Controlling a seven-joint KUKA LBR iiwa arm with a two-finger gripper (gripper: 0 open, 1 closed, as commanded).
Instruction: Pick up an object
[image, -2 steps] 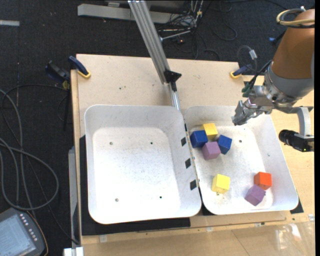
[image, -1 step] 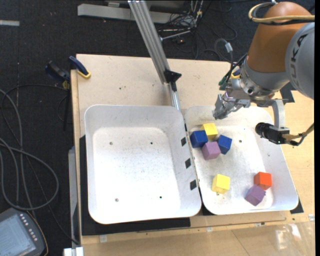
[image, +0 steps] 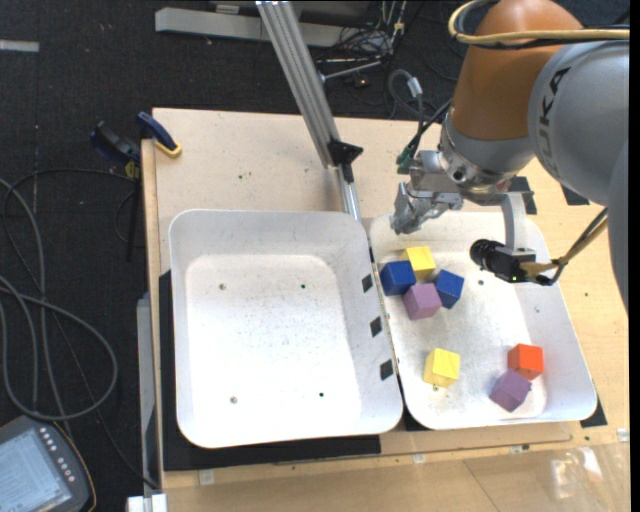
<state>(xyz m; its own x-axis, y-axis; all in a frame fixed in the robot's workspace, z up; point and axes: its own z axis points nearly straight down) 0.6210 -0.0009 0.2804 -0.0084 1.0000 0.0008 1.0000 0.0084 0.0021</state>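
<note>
My gripper (image: 408, 222) hangs over the back left corner of the right bin (image: 560, 330), just above and behind a cluster of cubes. That cluster holds a yellow cube (image: 421, 261), a blue cube (image: 397, 277), a purple cube (image: 422, 300) and a second blue cube (image: 450, 287). Nearer the front lie another yellow cube (image: 442, 366), an orange cube (image: 526, 359) and a purple cube (image: 511, 390). Nothing is visible between the gripper's tips.
The left bin (image: 200, 300) sits beside the right one, sharing a middle rim. A slanted metal pole (image: 310, 90) crosses behind the bins. A black cable fitting (image: 500, 260) hangs over the right bin's back. A clamp (image: 140, 140) lies at the bench's back left.
</note>
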